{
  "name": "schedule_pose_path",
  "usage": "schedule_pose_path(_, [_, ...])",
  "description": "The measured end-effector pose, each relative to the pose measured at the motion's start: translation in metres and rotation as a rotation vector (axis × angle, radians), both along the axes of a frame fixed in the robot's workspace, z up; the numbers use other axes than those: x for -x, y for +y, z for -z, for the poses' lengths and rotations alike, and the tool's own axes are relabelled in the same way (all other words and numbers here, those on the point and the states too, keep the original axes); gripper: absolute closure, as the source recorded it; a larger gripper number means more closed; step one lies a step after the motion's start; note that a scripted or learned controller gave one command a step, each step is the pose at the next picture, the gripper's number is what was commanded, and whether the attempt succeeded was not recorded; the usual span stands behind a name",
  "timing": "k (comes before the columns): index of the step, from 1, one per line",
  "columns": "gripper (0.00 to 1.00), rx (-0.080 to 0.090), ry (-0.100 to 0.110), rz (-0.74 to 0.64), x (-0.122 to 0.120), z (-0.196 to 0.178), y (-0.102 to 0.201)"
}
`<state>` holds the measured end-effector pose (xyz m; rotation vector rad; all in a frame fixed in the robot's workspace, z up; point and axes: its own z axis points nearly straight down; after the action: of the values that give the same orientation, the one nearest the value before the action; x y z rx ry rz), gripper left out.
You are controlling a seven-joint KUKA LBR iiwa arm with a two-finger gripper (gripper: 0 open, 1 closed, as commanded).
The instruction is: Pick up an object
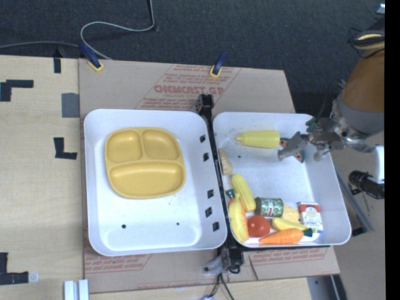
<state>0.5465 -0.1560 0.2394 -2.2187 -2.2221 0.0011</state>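
The corn cob (258, 139) nearest my gripper lies on its side at the far end of the right bin (312, 186), well apart from the rest of the toy food, which is why I judge it the easiest pick: nothing crowds it. The jaws of the gripper (291, 150) sit just right of the cob, apparently spread and holding nothing; I read them as open, though the view is coarse. The arm reaches in low over the bin's right rim. At the near end, a second corn cob (244, 191), a banana (236, 220), a tomato (258, 225), a carrot (281, 236), a small can (270, 206) and a red-and-white carton (310, 215) are packed touching one another, a harder target. The left bin (100, 186) holds a yellow divided plate (145, 162). Cardboard (181, 86) under the bins on the desk carries red printing that looks like "CHEMCAST GP", upside down to me; the can and carton labels are too small to read.
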Motion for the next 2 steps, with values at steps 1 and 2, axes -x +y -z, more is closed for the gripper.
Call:
schedule_pose_path(1, [0.0,-0.001,0.003,0.0,0.002,0.136,0.017])
schedule_pose_path(2, [0.0,0.002,-0.005,-0.001,-0.071,0.154,0.056])
